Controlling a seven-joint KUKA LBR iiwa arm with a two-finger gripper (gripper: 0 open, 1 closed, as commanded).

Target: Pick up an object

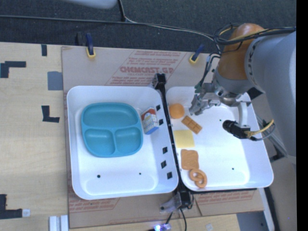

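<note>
Jaws [196, 109] above waffle cracker [191, 124], orange ball [176, 111] beside; jaw state unclear.

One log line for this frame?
gripper over right bin | above waffle piece | orange ball beside | nothing held

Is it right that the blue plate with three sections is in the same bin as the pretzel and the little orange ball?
Not quite. The camera view shows the blue plate in the left bin, beside a small carton. The pretzel and orange ball lie in the right bin.
</note>
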